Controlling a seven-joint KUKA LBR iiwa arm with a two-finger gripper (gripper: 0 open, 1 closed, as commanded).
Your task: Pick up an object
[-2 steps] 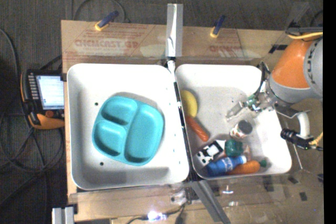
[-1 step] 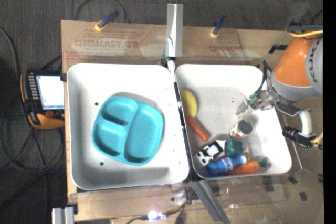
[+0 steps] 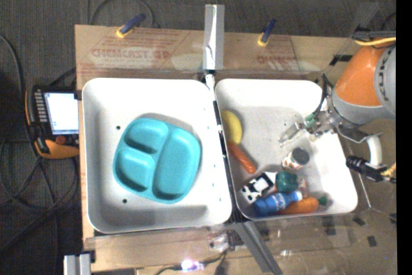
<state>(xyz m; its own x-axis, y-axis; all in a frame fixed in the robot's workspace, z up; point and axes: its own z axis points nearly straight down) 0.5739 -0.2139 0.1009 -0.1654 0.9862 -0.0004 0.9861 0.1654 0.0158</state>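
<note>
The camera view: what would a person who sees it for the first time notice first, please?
Probably the turquoise divided tray, which lies alone in the left bin. Next, the small things crowded in the near corner of the right bin: a yellow lemon-like fruit, a carrot and a blue bottle. The gripper hangs over that bin from the right.

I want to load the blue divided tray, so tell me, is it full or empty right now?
Empty. The blue divided tray lies flat in the left bin, and all its compartments show bare blue plastic. The loose objects sit in the right bin.
</note>
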